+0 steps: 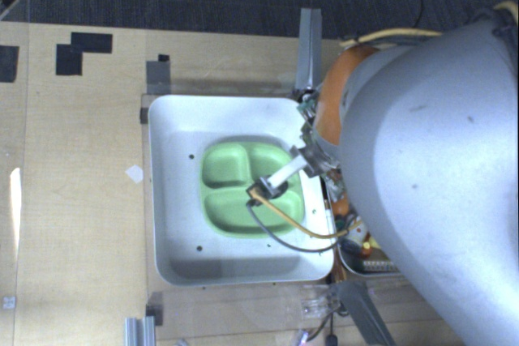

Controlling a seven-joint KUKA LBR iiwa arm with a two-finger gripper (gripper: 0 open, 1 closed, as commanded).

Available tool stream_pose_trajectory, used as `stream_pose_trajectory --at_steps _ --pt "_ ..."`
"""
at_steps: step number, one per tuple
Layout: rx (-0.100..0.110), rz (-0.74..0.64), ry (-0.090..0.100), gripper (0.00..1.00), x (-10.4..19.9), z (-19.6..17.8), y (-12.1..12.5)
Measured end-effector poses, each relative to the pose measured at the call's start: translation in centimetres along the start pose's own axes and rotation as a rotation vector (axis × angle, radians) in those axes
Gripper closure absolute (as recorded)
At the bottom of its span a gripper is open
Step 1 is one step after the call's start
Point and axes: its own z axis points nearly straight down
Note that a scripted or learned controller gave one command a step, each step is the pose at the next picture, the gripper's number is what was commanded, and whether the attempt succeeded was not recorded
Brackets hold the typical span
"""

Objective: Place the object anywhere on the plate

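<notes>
A light green plate [231,190] with three compartments lies in the middle of the left white bin [174,174]. My gripper [310,151] hangs at the plate's right edge, over the wall between the two bins. The big grey arm and its orange band cover most of it. Nothing shows lying on the bare parts of the plate. The plate's right part is hidden under the wrist.
The arm hides nearly all of the right bin [350,259]. Small orange and yellow objects [344,209] peek out beside the arm there. Metal posts [309,44] stand at the bins' far edge, with bare wooden bench to the left.
</notes>
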Motion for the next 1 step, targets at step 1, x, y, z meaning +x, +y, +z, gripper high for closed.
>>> stream_pose_trajectory --at_steps 1 --pt "0.009 -0.015 -0.003 1.0 -1.59 -1.08 -0.86"
